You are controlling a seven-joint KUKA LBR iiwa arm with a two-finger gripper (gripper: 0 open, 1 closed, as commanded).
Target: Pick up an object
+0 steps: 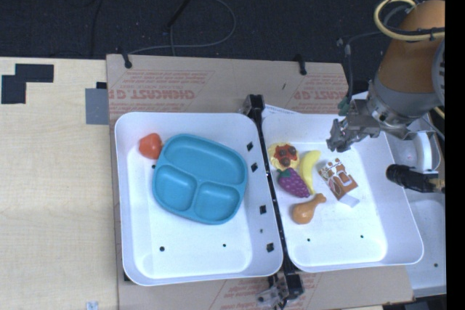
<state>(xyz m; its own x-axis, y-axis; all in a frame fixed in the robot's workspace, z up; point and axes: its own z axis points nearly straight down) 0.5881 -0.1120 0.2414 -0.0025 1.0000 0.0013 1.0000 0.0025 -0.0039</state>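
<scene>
In the right bin [363, 243] lies a cluster of toy food: a yellow-and-red piece [284, 154], a yellow banana [310, 166], purple grapes [293, 183], an orange drumstick [309, 208] and a brown-and-white block [338, 178]. My gripper [340, 139] hangs over the bin's upper right part, just above and to the right of the banana and the brown-and-white block. Nothing shows between its fingers. The left bin [145, 250] holds a blue divided plate [198, 178] and a red-orange tomato [150, 146].
A black divider [266, 185] runs between the two bins. Both bins rest on a cardboard sheet [218, 87]. The arm [410, 69] comes in from the right, over the right bin's far corner. Cables lie on the dark floor behind.
</scene>
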